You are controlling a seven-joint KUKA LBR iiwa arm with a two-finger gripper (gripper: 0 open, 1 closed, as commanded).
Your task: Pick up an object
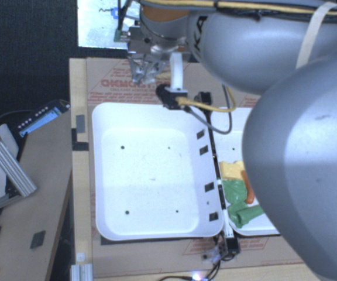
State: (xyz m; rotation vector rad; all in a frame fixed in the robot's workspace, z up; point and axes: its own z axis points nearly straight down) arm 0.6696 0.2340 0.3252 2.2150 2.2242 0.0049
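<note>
Starting at the far left, off the bench, you've got a metal rail (7, 165) lying at a slant, and a blue-striped device (40, 117) just beyond it. Next comes the cardboard sheet (107, 81) w/ red print, which sits under both bins.

The left bin (96, 168) takes up the middle. Its floor shows plain white w/ four small dark dots, approx one per corner. Black clips (206, 151) run near-to-far along the seam btwn the two bins.

The gripper (140, 75) hangs past the left bin's far rim, over the cardboard sheet and outside both bins. From this angle you can't tell whether it's spread or closed.

The right bin (233, 139) is mostly covered by the arm (285, 69). The candidate objects are in its near-left part, close to the seam: a yellow piece (231, 170), a green piece (239, 202) just nearer than it, and an orange piece (249, 192) touching the green one on its right side. All three sit well apart from the gripper.
</note>
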